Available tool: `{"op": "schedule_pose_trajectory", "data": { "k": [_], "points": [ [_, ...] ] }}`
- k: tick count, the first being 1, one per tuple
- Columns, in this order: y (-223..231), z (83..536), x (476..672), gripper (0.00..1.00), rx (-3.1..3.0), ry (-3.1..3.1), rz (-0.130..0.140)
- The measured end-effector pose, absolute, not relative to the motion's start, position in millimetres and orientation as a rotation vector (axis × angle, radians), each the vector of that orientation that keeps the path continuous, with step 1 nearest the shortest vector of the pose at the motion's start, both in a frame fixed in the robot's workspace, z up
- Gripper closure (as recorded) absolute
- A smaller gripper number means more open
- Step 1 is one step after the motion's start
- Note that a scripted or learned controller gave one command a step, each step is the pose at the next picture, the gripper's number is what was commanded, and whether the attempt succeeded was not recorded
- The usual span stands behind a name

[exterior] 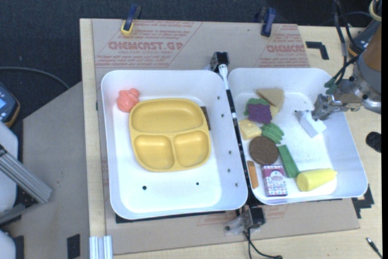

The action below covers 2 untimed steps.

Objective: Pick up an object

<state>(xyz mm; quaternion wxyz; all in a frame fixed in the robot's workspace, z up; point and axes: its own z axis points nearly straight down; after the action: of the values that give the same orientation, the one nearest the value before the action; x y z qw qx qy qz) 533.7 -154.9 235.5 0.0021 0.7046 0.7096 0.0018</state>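
My gripper hangs low over the right side of the right bin, reaching in from the right edge. A small pale grey piece sits just below and left of it; I cannot tell whether the two touch. To its left lie a tan wedge, purple grapes, a pale yellow chunk, a green pod, a brown disc and a green stick. Near the front edge lie a yellow cob and a red box.
The left bin holds a yellow divided plate and a pink-orange toy at its back left. A thin orange stick lies by the divider between the bins. Blue clamps hold the board's far edge.
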Motion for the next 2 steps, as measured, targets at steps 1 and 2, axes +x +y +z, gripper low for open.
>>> {"op": "schedule_pose_trajectory", "data": {
  "k": [1, 2],
  "points": [
    [-114.1, 242.4, 563.4, 1.00, 2.211, 2.225, 0.005],
    [-61.3, 234.4, 588.0, 1.00, 2.212, 2.227, 0.005]
  ]
}}
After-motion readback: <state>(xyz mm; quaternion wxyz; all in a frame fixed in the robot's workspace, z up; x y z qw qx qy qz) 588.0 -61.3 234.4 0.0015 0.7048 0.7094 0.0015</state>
